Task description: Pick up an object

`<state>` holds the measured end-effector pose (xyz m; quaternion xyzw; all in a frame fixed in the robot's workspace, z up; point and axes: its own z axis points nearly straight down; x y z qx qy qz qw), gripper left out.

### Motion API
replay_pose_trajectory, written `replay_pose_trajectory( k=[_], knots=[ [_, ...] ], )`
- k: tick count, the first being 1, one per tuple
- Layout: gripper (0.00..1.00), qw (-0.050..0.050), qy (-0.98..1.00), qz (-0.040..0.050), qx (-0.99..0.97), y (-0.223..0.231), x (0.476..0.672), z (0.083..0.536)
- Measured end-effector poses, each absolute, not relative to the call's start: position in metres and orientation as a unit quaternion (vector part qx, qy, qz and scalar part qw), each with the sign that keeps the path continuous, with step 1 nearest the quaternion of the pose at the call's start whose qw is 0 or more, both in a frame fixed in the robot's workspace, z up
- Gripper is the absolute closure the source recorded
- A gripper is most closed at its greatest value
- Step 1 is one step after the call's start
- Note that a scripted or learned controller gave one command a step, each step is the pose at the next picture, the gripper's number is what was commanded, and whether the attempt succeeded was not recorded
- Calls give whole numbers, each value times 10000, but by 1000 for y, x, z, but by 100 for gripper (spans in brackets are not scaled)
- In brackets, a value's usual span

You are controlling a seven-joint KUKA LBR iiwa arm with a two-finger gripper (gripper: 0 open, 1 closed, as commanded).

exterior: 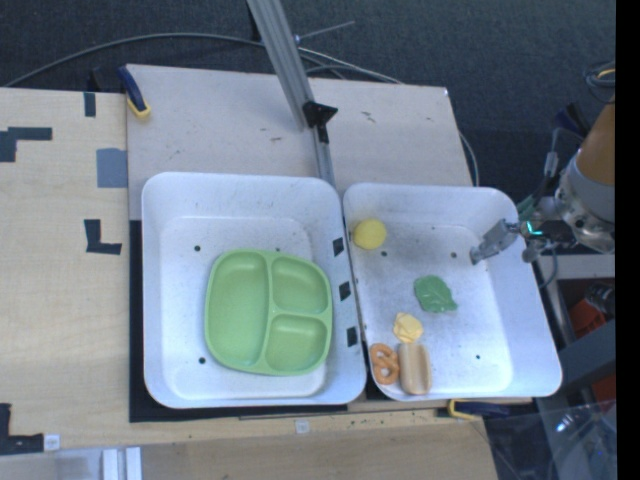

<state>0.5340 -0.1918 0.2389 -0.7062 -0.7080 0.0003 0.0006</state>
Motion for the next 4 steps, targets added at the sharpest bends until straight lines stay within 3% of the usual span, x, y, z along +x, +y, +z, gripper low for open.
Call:
replay_pose_trajectory(
  k=[3, 4],
  knots=[
    [0, 28, -7078, 16, -7064, -199, 529, 95],
    [100, 15, -7082, 6, -7061, -199, 530, 107]
  ],
)
